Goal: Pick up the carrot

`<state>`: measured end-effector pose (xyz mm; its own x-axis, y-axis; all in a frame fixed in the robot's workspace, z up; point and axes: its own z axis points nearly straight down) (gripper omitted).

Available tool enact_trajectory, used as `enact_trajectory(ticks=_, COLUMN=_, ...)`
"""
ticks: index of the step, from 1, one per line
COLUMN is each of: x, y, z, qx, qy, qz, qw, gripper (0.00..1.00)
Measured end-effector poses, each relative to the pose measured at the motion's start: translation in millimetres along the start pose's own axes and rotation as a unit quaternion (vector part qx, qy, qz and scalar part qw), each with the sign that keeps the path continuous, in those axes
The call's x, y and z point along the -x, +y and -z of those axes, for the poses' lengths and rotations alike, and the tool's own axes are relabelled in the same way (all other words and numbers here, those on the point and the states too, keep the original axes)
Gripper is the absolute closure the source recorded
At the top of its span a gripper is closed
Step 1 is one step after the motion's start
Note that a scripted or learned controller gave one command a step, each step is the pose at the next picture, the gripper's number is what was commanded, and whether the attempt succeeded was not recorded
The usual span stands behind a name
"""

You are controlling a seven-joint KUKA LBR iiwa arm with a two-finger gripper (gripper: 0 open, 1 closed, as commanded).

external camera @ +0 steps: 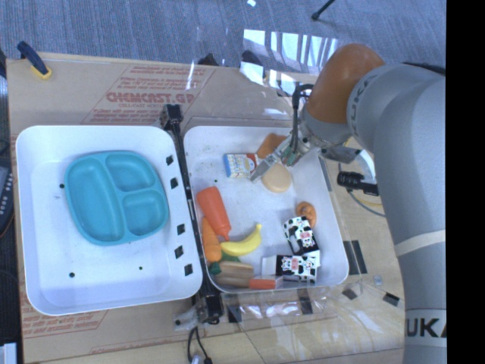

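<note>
The carrot lies against the right bin's left wall, long axis near-to-far, well left and nearer than the gripper, whose finger state cannot be determined.

Smooth glossy white plastic bins; matt turquoise plastic divided tray; glossy toy carrot and banana (plastic, by the sheen); brown printed cardboard beneath; grey satin-finished arm casing.
</note>
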<state>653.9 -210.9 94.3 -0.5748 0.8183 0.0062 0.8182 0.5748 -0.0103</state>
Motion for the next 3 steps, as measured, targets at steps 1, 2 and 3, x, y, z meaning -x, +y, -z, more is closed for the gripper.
enact_trajectory(ticks=1, x=-28, y=-36, z=-1, qx=0.003, qy=-0.003, qz=0.205, qw=0.9788, gripper=0.00)
enact_trajectory(ticks=2, x=-56, y=-72, z=-2, qx=0.004, qy=-0.003, qz=0.060, qw=0.9982, gripper=0.00)
enact_trajectory(ticks=3, x=-55, y=-70, z=9, qx=0.004, qy=-0.005, qz=0.067, qw=0.9977, gripper=1.00)
